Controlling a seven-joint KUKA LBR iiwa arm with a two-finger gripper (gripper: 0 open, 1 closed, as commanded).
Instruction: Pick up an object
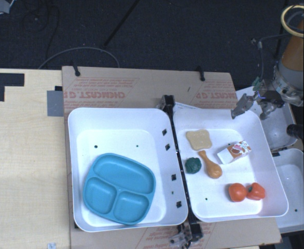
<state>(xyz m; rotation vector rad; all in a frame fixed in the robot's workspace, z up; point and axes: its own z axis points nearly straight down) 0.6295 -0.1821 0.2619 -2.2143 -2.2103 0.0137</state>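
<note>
Gripper [254, 107] open, fingers spread, nothing between them, above far right corner of right bin [276, 191]. In that bin: tan slice [198, 139] near far edge, green lump [193, 165] touching wooden spoon [210, 165], small carton [234, 152], probably two tomatoes [246, 192] near right front corner. Blue divided tray [120, 188] in left bin [79, 139].

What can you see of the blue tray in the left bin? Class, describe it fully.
The blue tray is a light blue, smooth, plastic-looking plate with rounded corners and a raised rim. Ridges split it into three compartments: one wide one along its upper side, two smaller ones below. Nothing lies in them. It lies flat, right side up, turned at a slant, on the floor of the left bin, toward the near-left part. Its lower edge comes close to the bin's near wall; whether they touch is unclear.
</note>
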